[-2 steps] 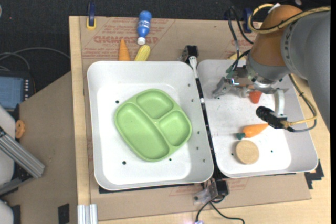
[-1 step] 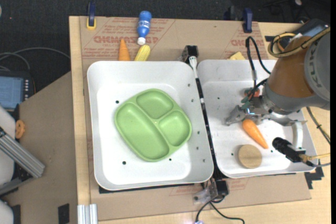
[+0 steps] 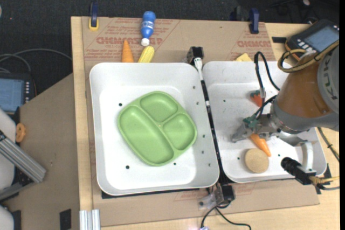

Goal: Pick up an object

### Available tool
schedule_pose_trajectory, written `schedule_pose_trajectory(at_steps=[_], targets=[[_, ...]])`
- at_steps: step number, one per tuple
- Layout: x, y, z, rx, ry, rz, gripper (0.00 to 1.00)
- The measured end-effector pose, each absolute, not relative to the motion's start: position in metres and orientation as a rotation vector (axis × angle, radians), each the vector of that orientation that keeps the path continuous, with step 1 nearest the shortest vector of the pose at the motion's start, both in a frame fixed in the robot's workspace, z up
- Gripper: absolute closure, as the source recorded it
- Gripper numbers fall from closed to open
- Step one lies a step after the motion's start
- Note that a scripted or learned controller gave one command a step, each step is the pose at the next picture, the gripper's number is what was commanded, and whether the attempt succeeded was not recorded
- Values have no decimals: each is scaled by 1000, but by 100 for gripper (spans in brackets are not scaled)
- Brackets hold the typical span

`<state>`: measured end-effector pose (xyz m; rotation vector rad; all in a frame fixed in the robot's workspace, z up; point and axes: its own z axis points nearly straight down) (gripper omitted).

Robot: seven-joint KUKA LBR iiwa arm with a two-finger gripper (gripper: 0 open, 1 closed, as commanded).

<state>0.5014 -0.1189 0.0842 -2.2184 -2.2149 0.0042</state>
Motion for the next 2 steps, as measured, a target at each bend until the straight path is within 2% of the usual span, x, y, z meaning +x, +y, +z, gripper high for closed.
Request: schedule_pose_trajectory(at_steps=[1, 2], targets=[[504, -120, 95, -2225, -2221, -1, 100], [532, -43, 191, -2216, -2238, -16, 100]])
